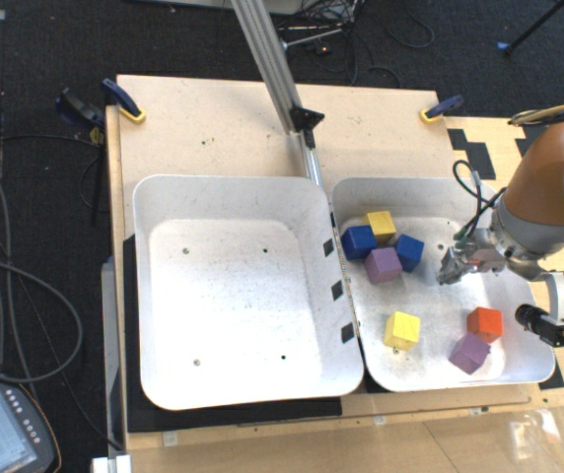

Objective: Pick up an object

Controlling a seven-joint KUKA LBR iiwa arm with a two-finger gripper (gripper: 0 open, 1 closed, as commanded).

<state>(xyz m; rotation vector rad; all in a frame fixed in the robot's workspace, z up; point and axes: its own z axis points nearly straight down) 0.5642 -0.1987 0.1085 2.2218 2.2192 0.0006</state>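
Where the pale speckled worktop (223,126) sits on dark carpet, black cables trail along the floor at its left and far sides, and a slanted metal pole (267,52) crosses its far edge. Blue-and-yellow clamps (124,101) grip the worktop's two far corners.

Left bin (154,205): shallow white plastic, rounded corners, floor lightly speckled with dark flecks.

Right bin (430,190): same make, touching the left bin along their shared edge. Contents, all small matte blocks:
- yellow cube (382,225), near the far-left corner, touching a blue cube;
- blue cube (358,240), just beside the shared edge;
- second blue cube (410,251), toward the bin's middle;
- purple cube (384,264), nestled between the two blue ones, on their near side;
- second yellow cube (402,330), alone, near the near-left part of the bin;
- orange cube (485,322), near the near-right corner;
- second purple cube (470,353), just beside the orange one, closer to the near edge.

Arm: grey body with glossy orange band (550,175), entering over the right edge of the right bin. Gripper (452,269) hangs over the bin's middle-right, apart from the second blue cube. Jaws: metal, pointing down and left; whether released or clenched cannot be told, and no cube shows between them.
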